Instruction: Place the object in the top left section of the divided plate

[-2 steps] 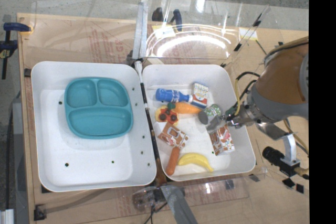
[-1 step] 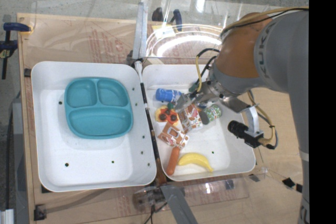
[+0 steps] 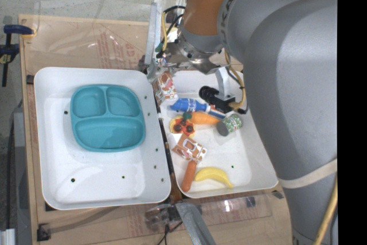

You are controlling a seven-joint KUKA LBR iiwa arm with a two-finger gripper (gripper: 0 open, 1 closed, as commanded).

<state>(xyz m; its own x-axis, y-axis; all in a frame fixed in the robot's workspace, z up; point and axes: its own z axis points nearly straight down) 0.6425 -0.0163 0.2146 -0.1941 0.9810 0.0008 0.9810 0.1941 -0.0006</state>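
Though printed, carton (image 3: 166,86) lettering illegible.

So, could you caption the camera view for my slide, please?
Arm's gripper over right bin of toys; teal divided plate waits in left bin.

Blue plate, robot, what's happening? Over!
Hand low over right bin's top-left corner, by a red-and-white packet. Blue plate bare in left bin. Toys piled in the right bin.

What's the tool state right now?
Tool: cannot be told. It sits low at the upper left corner of the right bin, over a small red and white carton; no grasp is visible.
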